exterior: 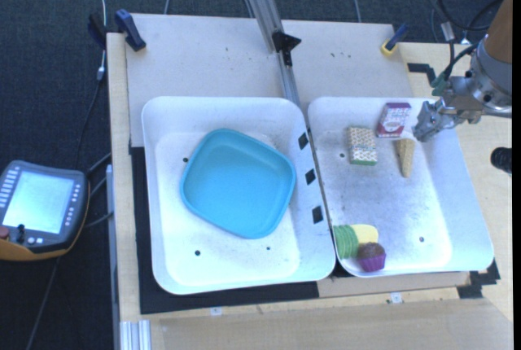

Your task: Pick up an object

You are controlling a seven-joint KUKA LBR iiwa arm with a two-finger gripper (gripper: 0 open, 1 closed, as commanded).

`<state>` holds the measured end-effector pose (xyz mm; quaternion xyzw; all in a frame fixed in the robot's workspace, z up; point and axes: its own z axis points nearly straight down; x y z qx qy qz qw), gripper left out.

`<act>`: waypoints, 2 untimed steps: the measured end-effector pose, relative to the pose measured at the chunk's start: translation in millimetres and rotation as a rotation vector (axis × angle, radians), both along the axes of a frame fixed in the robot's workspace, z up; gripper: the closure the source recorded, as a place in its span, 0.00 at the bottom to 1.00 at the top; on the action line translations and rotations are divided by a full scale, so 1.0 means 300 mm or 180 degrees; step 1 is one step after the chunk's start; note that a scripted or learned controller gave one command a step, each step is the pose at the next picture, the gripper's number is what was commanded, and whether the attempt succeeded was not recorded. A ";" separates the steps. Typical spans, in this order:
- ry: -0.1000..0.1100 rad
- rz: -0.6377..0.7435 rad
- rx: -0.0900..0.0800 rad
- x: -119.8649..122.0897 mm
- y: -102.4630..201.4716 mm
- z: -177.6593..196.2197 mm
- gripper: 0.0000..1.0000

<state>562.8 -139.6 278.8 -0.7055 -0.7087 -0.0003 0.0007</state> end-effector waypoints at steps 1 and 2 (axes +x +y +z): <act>0.0000 -0.0001 -0.0001 0.017 0.162 -0.057 1.00; -0.0005 0.0001 0.0000 0.028 0.340 -0.041 1.00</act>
